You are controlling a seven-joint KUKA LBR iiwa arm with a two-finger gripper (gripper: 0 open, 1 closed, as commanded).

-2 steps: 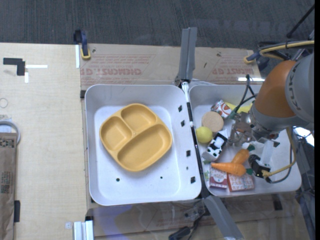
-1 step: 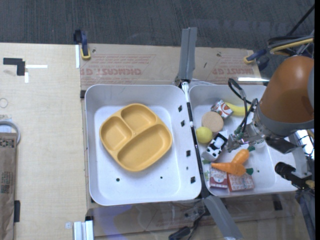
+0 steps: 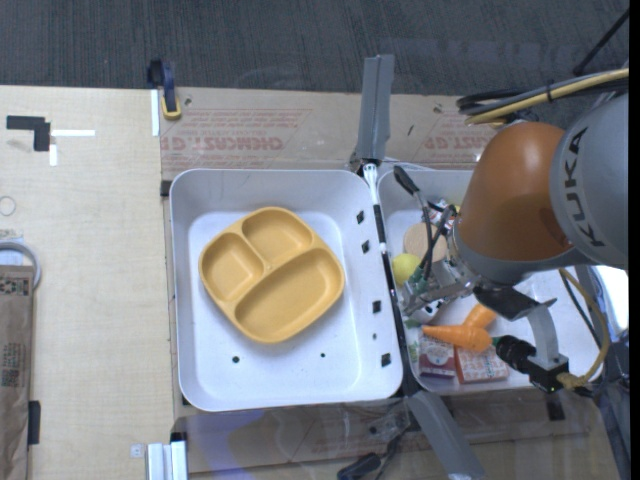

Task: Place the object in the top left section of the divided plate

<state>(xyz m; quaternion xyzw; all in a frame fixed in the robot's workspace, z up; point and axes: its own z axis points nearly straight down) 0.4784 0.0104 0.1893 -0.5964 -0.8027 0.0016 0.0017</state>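
reaching in from the right of the frame, the grey and orange arm [image 3: 520, 198] is seen over the right bin [image 3: 575, 298]. the gripper [image 3: 432, 293] is lowered among the objects there, and whether its fingers are released or clenched cannot be told. a yellow ball [image 3: 405, 266], a carrot [image 3: 460, 334] and a red box [image 3: 470, 366] lie beside it. the yellow divided plate [image 3: 272, 273] sits in the left bin [image 3: 190, 298].

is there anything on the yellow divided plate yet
No, all three sections of the divided plate lie bare in the left bin.
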